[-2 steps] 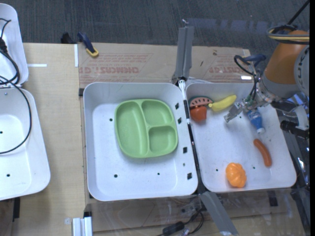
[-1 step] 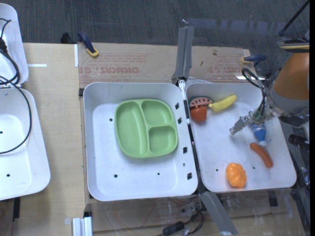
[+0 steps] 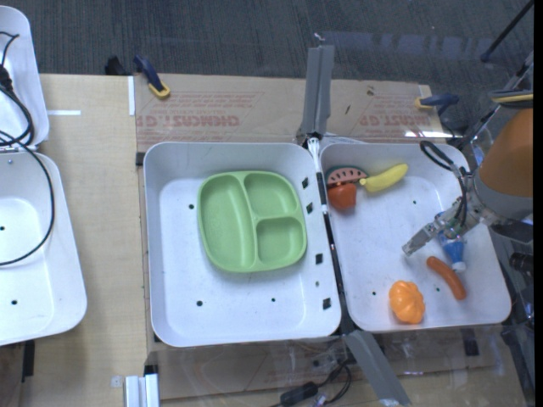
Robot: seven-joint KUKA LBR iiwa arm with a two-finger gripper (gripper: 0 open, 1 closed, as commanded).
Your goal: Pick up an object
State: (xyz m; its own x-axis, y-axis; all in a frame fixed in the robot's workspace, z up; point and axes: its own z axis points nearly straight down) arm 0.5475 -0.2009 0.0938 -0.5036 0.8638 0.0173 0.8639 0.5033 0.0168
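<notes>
Currently the gripper (image 3: 427, 237) sits low in the right bin (image 3: 399, 312), fingers spread, nothing between them. Sausage (image 3: 446, 277) lies just beside it; pumpkin (image 3: 406, 302) nearby. Banana (image 3: 384, 178) and strawberry (image 3: 343, 188) lie apart. Plate (image 3: 252, 220) occupies the left bin (image 3: 170, 303).

Grey arm (image 3: 509, 164) entering from the right (orange band above wrist), tool (image 3: 434, 234) angled down-left, low

Pale green tray (image 3: 252, 220); white bins (image 3: 161, 227); yellow banana (image 3: 384, 177); orange pumpkin (image 3: 407, 302); orange-red sausage (image 3: 446, 277); tan worktop (image 3: 85, 125).
</notes>
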